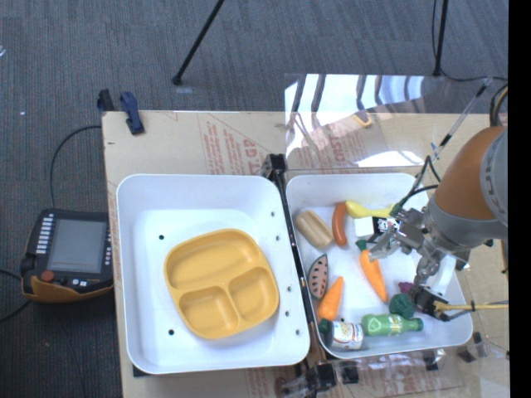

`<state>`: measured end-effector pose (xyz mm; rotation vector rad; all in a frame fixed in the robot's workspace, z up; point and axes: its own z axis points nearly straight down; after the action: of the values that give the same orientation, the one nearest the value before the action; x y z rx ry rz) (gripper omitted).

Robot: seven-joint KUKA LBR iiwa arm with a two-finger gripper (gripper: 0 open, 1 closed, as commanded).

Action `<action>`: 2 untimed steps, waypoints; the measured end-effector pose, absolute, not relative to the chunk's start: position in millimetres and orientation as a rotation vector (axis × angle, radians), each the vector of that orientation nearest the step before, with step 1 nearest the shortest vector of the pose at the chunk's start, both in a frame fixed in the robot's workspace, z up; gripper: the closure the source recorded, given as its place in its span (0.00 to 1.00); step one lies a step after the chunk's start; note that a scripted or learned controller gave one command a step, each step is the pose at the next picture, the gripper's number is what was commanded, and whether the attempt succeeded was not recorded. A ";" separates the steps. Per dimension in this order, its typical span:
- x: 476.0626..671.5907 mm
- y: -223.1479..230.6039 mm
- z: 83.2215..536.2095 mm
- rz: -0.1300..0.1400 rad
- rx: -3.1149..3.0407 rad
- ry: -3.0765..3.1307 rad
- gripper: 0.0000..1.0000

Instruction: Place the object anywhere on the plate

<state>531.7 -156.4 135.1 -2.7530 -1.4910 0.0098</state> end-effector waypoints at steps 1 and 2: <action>531.7 -156.4 135.1 0.010 -2.753 -1.491 0.00; 531.7 -156.4 135.1 0.010 -2.753 -1.491 0.00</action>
<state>531.7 -156.4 135.1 -2.7530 -1.4910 0.0097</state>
